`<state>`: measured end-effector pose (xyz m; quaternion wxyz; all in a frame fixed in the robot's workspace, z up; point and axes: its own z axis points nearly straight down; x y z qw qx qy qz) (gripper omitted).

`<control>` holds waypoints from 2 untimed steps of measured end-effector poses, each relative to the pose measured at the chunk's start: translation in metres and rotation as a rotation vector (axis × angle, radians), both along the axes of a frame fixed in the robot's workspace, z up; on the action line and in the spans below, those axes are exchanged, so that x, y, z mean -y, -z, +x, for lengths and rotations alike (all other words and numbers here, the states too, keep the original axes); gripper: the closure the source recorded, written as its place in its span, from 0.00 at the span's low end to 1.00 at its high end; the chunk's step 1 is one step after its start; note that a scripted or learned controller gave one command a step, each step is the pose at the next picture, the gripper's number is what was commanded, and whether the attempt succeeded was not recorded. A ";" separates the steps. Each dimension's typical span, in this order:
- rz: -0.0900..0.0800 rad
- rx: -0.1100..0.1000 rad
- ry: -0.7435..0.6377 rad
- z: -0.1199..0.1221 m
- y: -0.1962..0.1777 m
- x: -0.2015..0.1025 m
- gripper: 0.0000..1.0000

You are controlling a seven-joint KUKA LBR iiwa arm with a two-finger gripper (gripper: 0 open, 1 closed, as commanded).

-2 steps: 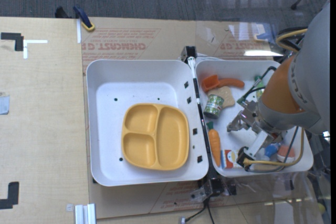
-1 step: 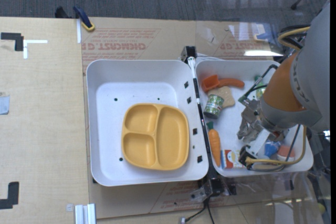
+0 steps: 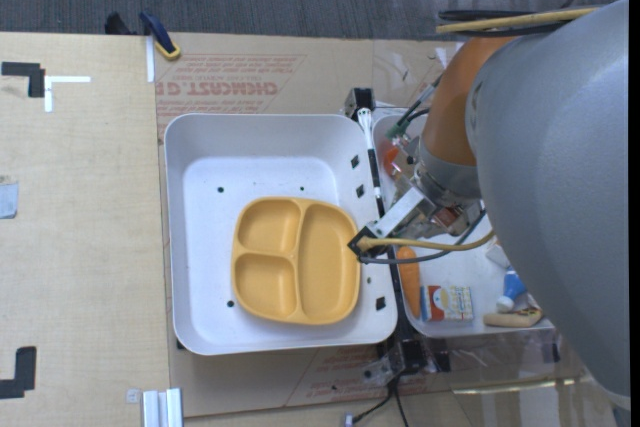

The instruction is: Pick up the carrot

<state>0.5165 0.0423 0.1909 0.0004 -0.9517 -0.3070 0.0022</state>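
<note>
One carrot (image 3: pixel 407 280), seen as a narrow orange strip along the left wall of the right bin (image 3: pixel 432 324), lying roughly lengthwise just beside the divider between the two bins; its upper end disappears under the arm's hardware, so I can't see its full length. Gripper (image 3: pixel 443 214) hangs over the right bin just above and to the right of the carrot's top end, mostly buried under the wrist and the orange band; can't tell whether it's spread or closed, and nothing visibly sits in it, so I'd call the carrot not grasped. A tan cable (image 3: pixel 430 243) loops across right over the carrot's upper end. Near neighbours in the same bin: a small printed carton (image 3: pixel 447 302) just right of the carrot, a brown bread-like piece (image 3: pixel 515 318) further right, a blue-and-white item (image 3: pixel 510 287) above that. Left bin (image 3: pixel 190 215) holds a yellow divided plate (image 3: pixel 296 260), not involved. My read: approach step, pick not made yet. Next move needs the gripper shifted toward the bin's left wall and down the carrot's length, closing across its narrow width; wall and carton leave little room either side, so a miss or a clipped wall looks likely
</note>
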 end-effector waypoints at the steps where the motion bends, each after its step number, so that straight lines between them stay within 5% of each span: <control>1: 0.000 -0.004 0.078 -0.028 0.019 -0.062 1.00; 2: -0.003 0.000 0.089 -0.029 0.002 -0.168 1.00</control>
